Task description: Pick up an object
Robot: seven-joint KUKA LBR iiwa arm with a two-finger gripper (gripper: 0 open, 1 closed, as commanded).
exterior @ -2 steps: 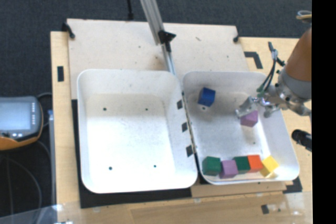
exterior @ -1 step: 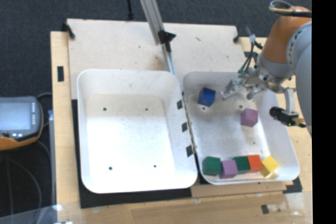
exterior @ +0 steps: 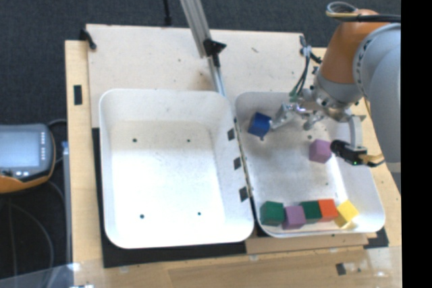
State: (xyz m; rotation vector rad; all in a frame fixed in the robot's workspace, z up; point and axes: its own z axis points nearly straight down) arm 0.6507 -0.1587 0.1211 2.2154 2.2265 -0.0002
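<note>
Blue cube (exterior: pixel 259 125) held at the tip of the gripper (exterior: pixel 270 122), fingers closed on it, upper left of the right bin (exterior: pixel 364 226). Purple cube (exterior: pixel 320 150) mid-bin; green, purple, green, orange, yellow blocks (exterior: pixel 309 212) line the bottom wall.

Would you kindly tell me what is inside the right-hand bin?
The right bin holds a blue block, a purple block and five blocks along its near wall. The arm covers its far right corner.

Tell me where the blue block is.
The blue block is in the right bin, near its upper left corner, just left of the gripper.
</note>
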